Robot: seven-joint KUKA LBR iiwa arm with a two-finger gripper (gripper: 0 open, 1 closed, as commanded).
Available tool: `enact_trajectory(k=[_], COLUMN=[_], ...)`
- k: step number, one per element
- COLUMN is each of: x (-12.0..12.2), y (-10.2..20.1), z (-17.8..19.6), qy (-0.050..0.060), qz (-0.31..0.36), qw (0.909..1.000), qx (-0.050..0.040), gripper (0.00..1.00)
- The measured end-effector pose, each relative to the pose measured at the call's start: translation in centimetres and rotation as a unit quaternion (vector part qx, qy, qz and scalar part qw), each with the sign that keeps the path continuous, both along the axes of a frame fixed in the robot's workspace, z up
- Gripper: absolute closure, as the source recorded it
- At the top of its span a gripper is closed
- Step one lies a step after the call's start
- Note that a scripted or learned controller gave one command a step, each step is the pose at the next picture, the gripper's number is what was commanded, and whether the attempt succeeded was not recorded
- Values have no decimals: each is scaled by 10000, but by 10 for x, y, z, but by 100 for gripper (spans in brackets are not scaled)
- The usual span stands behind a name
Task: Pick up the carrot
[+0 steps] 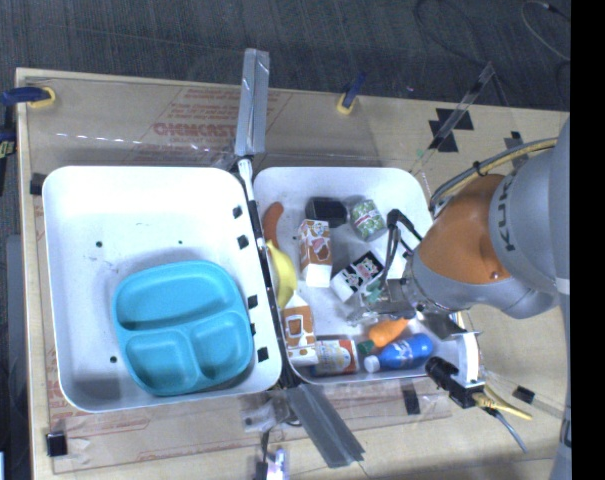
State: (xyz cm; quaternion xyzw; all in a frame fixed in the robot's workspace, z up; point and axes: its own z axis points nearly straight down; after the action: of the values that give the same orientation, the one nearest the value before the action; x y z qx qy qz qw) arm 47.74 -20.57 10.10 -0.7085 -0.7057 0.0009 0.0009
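Observation:
The carrot (388, 331) is a short orange piece lying near the front of the right bin (282, 183), just above a blue bottle (404, 352). My gripper (375, 302) hangs low over the bin, right above the carrot's upper left end, beside a black-and-white box (359, 270). The grey wrist and orange band (460, 248) hide much of the gripper. Whether anything is held is not visible.
The right bin is crowded: a banana (280, 273), a brown sausage (272, 220), cartons (314, 245), a green can (366, 218), a black item (327, 209), a red-labelled bottle (327, 356). A blue divided tray (182, 325) lies in the left bin (82, 208).

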Motion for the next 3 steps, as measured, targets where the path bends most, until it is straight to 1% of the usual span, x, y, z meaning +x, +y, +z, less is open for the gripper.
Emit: enact_trajectory(k=[1,2,3], x=[0,0,-1], y=[0,-2,0], z=[0,104,-10], qy=[-4,-10,-1], qz=[5,412,1190], qw=[10000,9992,9929], qx=[0,1,9], gripper=[0,0,0])
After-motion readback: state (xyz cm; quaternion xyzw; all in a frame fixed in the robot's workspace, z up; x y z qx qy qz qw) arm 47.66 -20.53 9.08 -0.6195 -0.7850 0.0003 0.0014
